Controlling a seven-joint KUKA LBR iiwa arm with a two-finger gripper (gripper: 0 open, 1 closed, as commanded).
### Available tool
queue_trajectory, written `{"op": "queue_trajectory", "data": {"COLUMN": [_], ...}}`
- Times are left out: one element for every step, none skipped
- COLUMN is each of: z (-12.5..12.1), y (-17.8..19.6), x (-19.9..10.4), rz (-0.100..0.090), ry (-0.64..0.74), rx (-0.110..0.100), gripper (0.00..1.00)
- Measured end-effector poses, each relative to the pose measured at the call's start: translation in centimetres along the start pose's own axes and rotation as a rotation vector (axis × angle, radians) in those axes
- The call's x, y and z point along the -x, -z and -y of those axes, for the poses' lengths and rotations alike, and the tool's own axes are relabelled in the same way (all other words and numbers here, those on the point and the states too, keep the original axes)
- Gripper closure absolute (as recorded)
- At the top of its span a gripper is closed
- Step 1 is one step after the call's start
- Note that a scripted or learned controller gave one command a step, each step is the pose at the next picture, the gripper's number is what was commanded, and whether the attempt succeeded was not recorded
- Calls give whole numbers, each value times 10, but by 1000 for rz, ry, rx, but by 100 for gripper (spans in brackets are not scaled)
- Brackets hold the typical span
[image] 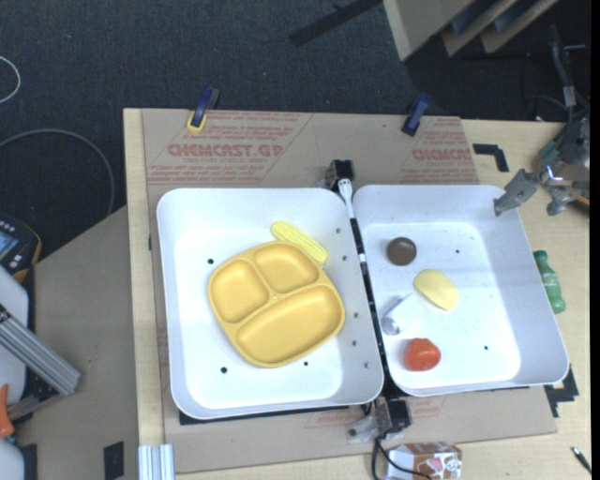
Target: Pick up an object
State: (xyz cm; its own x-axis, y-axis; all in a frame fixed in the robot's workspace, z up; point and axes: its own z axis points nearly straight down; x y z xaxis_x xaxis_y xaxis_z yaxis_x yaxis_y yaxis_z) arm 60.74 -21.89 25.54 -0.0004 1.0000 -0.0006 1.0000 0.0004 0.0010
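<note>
Choosing a target: end effector [551,183] hangs over the right bin's [502,361] far corner, its state unclear, apparently empty; yellow lemon-like piece [437,289] lies mid-bin, apart from neighbours; descend centred.

A dark grey carpeted floor [84,66] is seen around a pale wooden bench [131,234]. A brown cardboard sheet [300,145] printed in red is clamped to it by clips. Pale wooden furniture [450,23] is glimpsed at the top.
</note>
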Motion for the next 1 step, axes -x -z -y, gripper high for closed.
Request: {"op": "queue_trajectory", "data": {"z": [41], "y": [172], "x": [-59], "rz": [3], "ry": [7], "rx": [19], "gripper": [0]}}
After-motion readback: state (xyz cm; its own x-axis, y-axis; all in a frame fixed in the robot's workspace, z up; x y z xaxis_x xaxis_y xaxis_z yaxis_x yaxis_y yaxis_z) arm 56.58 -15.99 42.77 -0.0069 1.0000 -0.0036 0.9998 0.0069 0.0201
